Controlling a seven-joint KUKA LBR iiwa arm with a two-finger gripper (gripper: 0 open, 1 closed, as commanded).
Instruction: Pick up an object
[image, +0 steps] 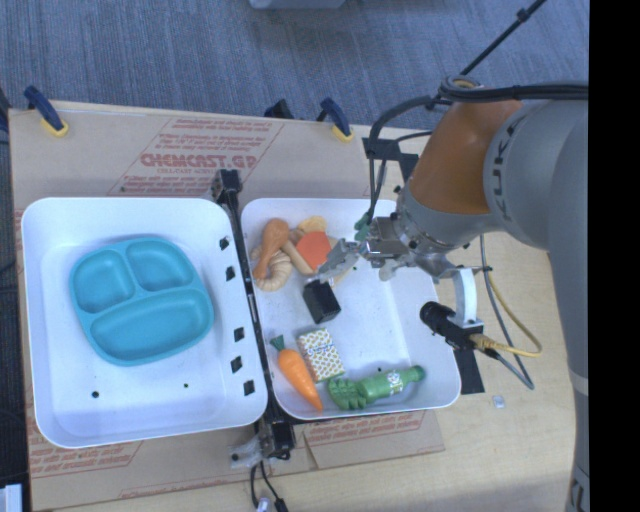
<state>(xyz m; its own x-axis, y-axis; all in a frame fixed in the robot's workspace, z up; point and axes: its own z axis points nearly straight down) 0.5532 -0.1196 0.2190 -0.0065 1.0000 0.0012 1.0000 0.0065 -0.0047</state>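
Observation:
My gripper (336, 262) reaches in from the right over the upper middle of the right bin (420, 345). It hangs just right of an orange-red block (313, 247) and just above a small black block (320, 299). I see nothing held in it. A tan bread-like piece (268, 250) lies at the bin's upper left. Along the front of the bin lie a carrot (297, 373), a patterned box (320, 353) and a green bottle (376, 386).
The left bin (50, 390) holds a blue divided plate (140, 296). A black divider with clips (240, 290) runs between the bins. The arm's body and cables (500, 320) cover the right bin's far right side.

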